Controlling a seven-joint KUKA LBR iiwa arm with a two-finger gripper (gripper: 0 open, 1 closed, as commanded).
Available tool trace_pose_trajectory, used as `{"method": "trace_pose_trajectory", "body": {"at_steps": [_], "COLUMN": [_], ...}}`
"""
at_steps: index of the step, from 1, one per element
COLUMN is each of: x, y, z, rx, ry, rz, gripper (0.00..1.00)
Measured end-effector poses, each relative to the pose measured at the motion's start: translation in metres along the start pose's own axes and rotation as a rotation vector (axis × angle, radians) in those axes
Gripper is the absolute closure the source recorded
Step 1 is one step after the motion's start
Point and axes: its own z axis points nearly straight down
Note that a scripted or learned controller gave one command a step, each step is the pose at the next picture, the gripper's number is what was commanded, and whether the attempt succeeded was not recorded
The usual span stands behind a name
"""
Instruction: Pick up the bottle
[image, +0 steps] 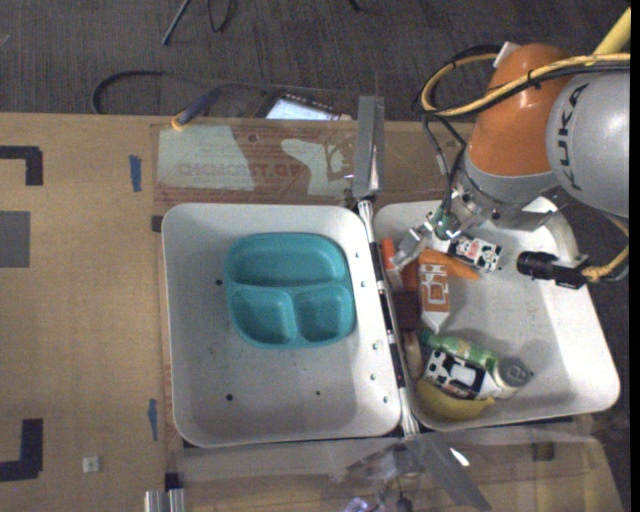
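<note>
A cardboard-covered bench (80, 300) bears two shallow white bins; the left bin (190, 390) holds a teal three-compartment tray (290, 288). The green, black-and-white-labelled plastic bottle (470, 368) lies on its side in the right bin (570, 340), long axis running roughly 10 to 4 o'clock, grey cap toward 4. The two-finger gripper (440, 225) sits at the bin's 11 o'clock; its opening cannot be judged, and the bottle lies toward 6 o'clock from it, well apart.

My arm (560, 120) wears smooth, glossy shells, grey with an orange band. The two shallow white bins (190, 300) look like matt plastic, slightly scuffed. The teal divided tray (290, 290) is smooth plastic with a soft sheen. The green-labelled bottle (470, 368) has a shiny printed wrap and a dull grey cap. The brown bench (80, 330) looks like matt cardboard.
</note>
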Motion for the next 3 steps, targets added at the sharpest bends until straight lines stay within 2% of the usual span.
{"method": "trace_pose_trajectory", "body": {"at_steps": [1, 2, 3], "x": [0.091, 0.144, 0.165], "y": [-0.037, -0.07, -0.061], "z": [0.001, -0.004, 0.041], "rx": [0.004, 0.007, -0.008], "ry": [0.003, 0.004, -0.02], "rz": [0.146, 0.307, 0.333], "gripper": [0.0, 0.0, 0.0]}}
